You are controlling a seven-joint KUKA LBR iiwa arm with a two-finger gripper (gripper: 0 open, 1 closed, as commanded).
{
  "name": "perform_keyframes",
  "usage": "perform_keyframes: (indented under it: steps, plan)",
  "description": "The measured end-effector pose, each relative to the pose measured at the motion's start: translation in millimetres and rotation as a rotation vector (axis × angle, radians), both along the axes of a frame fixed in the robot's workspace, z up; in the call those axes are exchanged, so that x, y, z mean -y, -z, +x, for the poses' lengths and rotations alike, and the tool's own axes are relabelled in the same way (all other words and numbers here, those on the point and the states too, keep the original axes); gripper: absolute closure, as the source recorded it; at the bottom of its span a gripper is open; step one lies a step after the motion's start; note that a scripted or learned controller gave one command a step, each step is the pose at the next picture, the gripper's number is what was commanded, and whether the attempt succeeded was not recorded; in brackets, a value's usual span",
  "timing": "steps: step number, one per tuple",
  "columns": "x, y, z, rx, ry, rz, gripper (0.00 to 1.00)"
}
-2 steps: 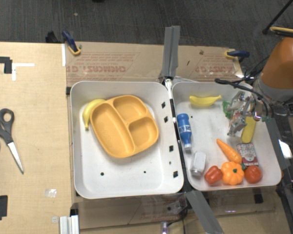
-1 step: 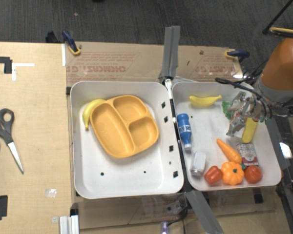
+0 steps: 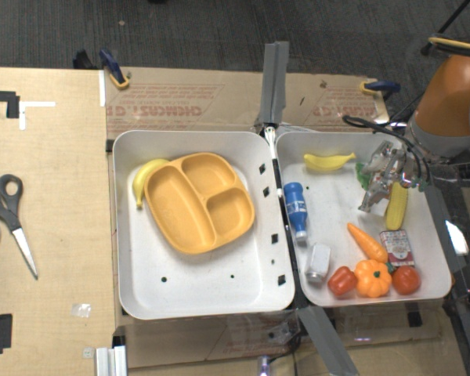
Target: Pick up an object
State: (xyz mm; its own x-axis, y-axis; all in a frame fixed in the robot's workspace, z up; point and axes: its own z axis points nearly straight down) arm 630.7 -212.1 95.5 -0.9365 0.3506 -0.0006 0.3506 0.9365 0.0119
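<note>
Dark carpet floor behind; light wood bench (image 3: 47, 233) w/ cardboard under two white bins. Left bin (image 3: 196, 296) has an orange divided plate (image 3: 200, 202) w/ a banana (image 3: 143, 180) tucked at its left edge. Right bin (image 3: 337, 202): blue bottle (image 3: 296, 210), long axis running near-to-far; yellow banana (image 3: 327, 161) lying crosswise; corn cob (image 3: 396, 204) roughly upright in view; carrot (image 3: 367, 242) diagonal; small pumpkin (image 3: 373, 277). Gripper (image 3: 376, 198) low over right bin just beside corn, fingers—can't tell.
</note>
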Motion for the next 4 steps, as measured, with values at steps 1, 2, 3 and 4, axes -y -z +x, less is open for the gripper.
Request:
perform_keyframes:
  steps: [1, 2, 3, 4]
  plan:
    - [-29, 2, 21, 0.002, 0.044, -0.012, 0.0]
    - [-29, -10, 23, 0.008, 0.041, -0.015, 1.0]
    - [-34, -29, -3, -0.003, 0.218, -0.011, 1.0]
    - [-82, -105, 12, -0.002, 0.399, -0.011, 1.0]
